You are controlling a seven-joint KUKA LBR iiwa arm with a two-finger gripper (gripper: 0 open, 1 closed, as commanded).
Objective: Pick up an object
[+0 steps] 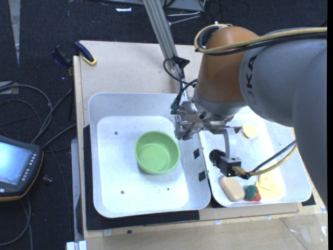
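— Nearest the lens, what's there?

— Bench (pixel 130 69) edge of pale wood, then the left bin (pixel 104 191), shallow matte white plastic with rounded corners. A round, smooth green bowl (pixel 157 152) sits in it, just left of the pincer (pixel 186 133) and slightly below.

— And the pincer itself?

— Dark metal, low over the bins' shared wall. Whether it's apart or together, I cannot tell.

— To its right?

— Right bin (pixel 299 189): a tan, rounded block (pixel 232 188), a small red-and-green lump (pixel 252 192), flat yellow pieces (pixel 270 184), all lower right of it.
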